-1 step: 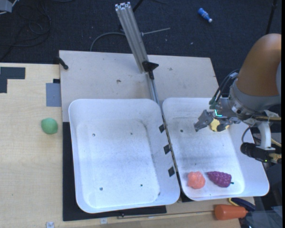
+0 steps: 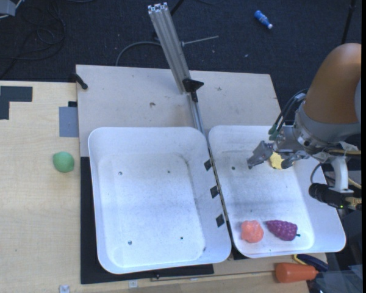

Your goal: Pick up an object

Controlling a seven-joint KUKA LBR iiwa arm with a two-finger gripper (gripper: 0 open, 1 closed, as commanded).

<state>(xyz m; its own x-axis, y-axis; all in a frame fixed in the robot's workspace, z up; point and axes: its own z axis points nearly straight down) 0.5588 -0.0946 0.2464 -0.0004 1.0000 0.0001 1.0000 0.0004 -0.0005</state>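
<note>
My gripper (image 2: 267, 157) hangs over the upper part of the right bin (image 2: 256, 188), with the arm reaching in from the right. A small yellow object (image 2: 276, 160) shows right at the gripper, partly hidden by it; I cannot make out whether it is gripped. Near the bin's front edge lie a pink-orange round object (image 2: 252, 231) and a purple bunch of grapes (image 2: 282, 229), side by side and well below the gripper.
The left bin (image 2: 110, 163) stands beside the right one, with a row of black clips (image 2: 214, 191) between them. A green ball (image 2: 63, 162) lies on the wooden bench at far left. An orange object (image 2: 296, 272) rests outside the right bin's front edge. A metal rail (image 2: 174, 47) slants at the back.
</note>
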